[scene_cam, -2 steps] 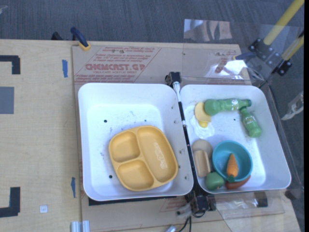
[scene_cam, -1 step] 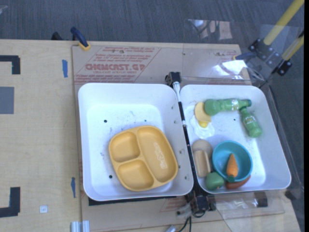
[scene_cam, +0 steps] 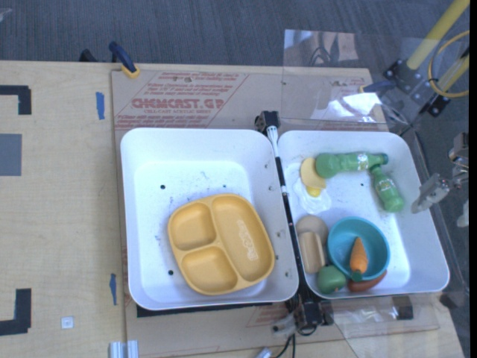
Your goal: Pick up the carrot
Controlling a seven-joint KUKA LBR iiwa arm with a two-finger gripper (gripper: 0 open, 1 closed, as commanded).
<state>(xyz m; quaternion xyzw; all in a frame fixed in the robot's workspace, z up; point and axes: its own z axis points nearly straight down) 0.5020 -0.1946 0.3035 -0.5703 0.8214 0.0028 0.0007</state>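
An orange carrot lies in a blue bowl; the divided plate is yellow, both bottles green.

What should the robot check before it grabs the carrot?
1. Carrot in view: ok. The carrot lies in the blue bowl in the right bin.
2. Carrot's top free: ok. Nothing covers it.
3. Room around it: not ok. The bowl wall rings it, and a green fruit touches the bowl.
4. Hand lined up: not ok. The hand sits at the bin's right edge, away from the bowl.
5. Hand open: cannot tell.
6. Path clear: cannot tell. A green bottle lies near the hand.
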